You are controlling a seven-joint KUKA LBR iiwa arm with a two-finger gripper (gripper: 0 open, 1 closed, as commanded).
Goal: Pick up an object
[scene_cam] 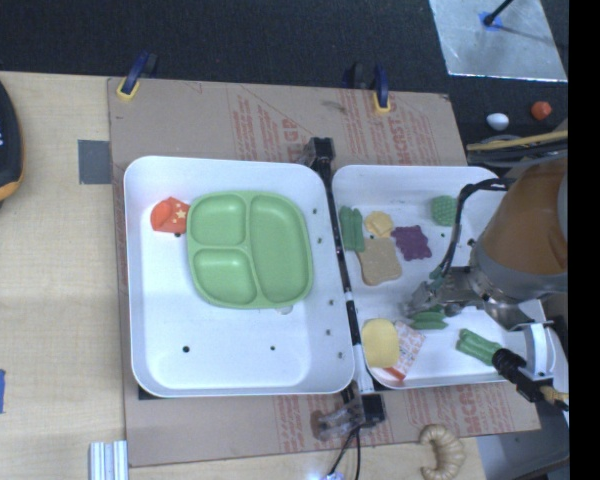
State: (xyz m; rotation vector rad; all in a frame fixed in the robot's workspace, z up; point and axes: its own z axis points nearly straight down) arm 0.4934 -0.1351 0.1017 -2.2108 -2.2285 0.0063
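Hovering low in the right bin (450,373), the gripper (427,303) sits over a small green piece (427,320), just right of the yellow object (381,342). Nothing lifted yet; grasp and raise remain. Can't tell jaws' state: wrist blocks them, arm partly cropped.

Two white bins (160,368), one green plate (250,248), perhaps nine small items.

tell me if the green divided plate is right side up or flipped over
Right side up: the green divided plate lies flat in the left bin, its three compartments facing up with raised rims showing.
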